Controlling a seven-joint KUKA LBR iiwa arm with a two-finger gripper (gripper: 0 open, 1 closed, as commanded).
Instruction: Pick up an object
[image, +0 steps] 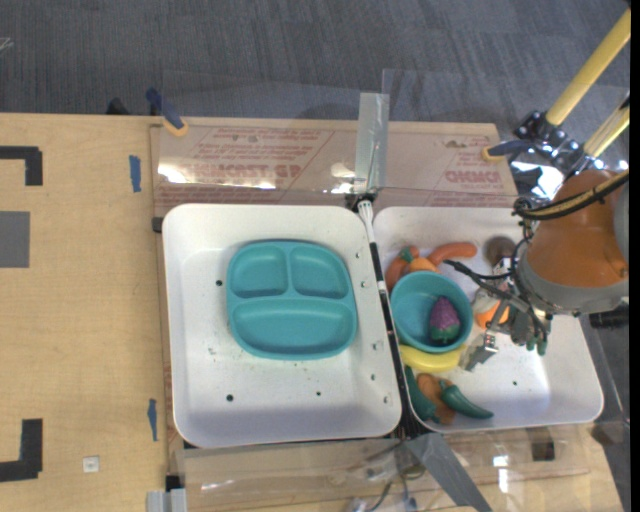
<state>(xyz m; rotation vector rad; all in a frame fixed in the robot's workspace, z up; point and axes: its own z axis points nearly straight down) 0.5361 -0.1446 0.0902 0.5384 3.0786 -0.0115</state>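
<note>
Camera view looks down on two white bins side by side: the left bin (190, 330) carries a teal divided plate (291, 299) at its centre, and the right bin (570, 385) holds the clutter. Near that bin's 9 o'clock edge sits a teal bowl (430, 312) with a purple toy (445, 318) inside, resting on something yellow (432, 357). At 11 o'clock from the bowl lie orange carrot-like pieces (448, 254); at 6 o'clock, at the bin's near edge, a green pepper-shaped toy (458, 402) lies beside another orange piece. The arm (572, 250) hangs over the bin's right half, and the gripper (490, 335) is low at the bowl's 3 o'clock side, close to its rim; whether its jaws are spread or pressed together I cannot tell, and nothing shows between them. The likeliest pick is the bowl: probably light, rigid plastic, smooth and a bit slippery, best pinched across its rim wall. The toys look small and rounded, so they may roll from a loose pinch; gripping across their narrow middle seems safest.
</note>
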